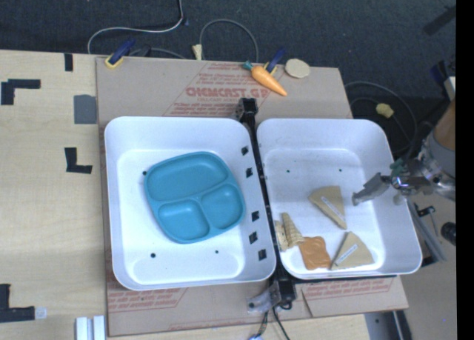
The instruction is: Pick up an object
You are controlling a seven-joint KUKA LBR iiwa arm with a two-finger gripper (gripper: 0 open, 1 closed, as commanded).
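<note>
The right bin (pixel 326 135) holds several toy food pieces. A tan wedge (pixel 330 205) lies near its middle, a small cone-shaped piece (pixel 289 229) sits by the left wall, and an orange-brown slab (pixel 315 253) lies at the front beside a second tan wedge (pixel 354 250). My gripper (pixel 366 192) reaches in over the bin's right side, just right of the middle wedge and slightly above it. Nothing shows in its grasp.
A blue divided plate (pixel 194 195) lies in the left bin (pixel 126 146). Behind the bins, a toy carrot (pixel 268 80) and a tan disc (pixel 298 69) rest on the cardboard. Cables run along the back, and a black divider (pixel 255 175) separates the bins.
</note>
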